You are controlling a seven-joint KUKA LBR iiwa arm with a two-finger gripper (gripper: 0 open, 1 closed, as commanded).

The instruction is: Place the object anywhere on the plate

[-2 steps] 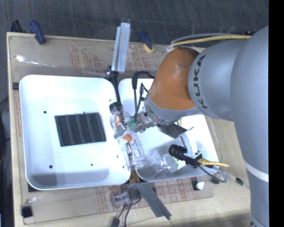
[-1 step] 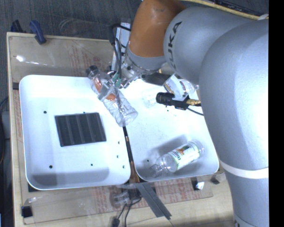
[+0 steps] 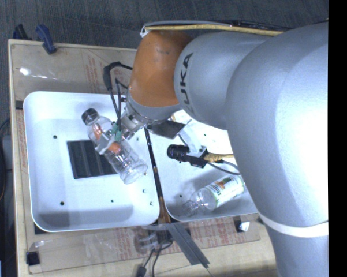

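A clear plastic bottle [image 3: 116,153] with a dark cap lies at a slant in the left bin [image 3: 46,126], cap toward the back left. Its lower half overlaps the right edge of the dark ribbed rectangular plate [image 3: 84,159] on the bin floor. My gripper [image 3: 118,134] comes down from the right onto the bottle's middle, and the bottle's body sits between its fingers. I cannot tell whether the bottle rests on the plate or hangs just above it.
A second clear bottle [image 3: 218,193] with a yellow-green label lies in the right bin [image 3: 179,215] near its front wall. The big grey arm covers most of the right bin. A blue clamp [image 3: 46,39] sits at the bench's back left corner.
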